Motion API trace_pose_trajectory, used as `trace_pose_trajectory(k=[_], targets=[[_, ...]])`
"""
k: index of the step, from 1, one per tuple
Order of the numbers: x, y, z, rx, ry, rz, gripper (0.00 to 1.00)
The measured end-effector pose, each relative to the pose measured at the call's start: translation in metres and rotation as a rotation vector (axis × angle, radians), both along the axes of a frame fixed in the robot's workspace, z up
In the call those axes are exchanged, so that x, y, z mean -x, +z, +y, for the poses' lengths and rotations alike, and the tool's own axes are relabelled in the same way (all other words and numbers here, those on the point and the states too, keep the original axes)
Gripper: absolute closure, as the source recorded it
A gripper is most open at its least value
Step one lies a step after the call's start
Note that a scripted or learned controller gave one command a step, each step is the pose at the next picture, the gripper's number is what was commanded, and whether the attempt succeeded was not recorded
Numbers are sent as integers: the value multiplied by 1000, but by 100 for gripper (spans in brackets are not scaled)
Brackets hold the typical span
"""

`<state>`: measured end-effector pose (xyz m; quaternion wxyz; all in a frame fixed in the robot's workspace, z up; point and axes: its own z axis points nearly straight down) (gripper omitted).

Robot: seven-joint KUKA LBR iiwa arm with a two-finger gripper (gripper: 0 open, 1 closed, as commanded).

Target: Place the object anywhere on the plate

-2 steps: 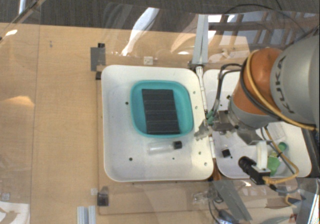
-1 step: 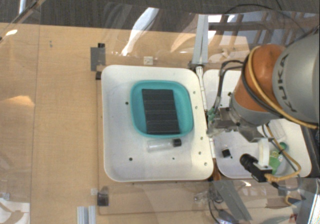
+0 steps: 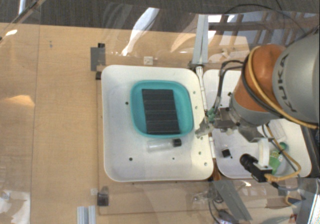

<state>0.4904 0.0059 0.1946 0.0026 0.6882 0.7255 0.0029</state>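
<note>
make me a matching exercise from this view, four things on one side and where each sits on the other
Things:
1. teal plate
2. clear tube with black cap
3. dark ridged slab
4. small black cube

Places:
A. right bin
B. on the plate
C. left bin floor, just below the plate
D. middle of the left bin

Pairs: 1-D, 2-C, 3-B, 4-A

I see 2 white bins; the left bin (image 3: 115,158) holds a teal plate (image 3: 186,113) with a dark ridged insert, a clear vial (image 3: 162,144) just below it, and the arm (image 3: 280,83) over the right bin (image 3: 300,163)
</note>
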Motion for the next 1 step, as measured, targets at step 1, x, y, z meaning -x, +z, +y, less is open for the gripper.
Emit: trace_pose_trajectory(k=[1], targets=[[-2, 10, 1, 0, 6, -5, 100]])
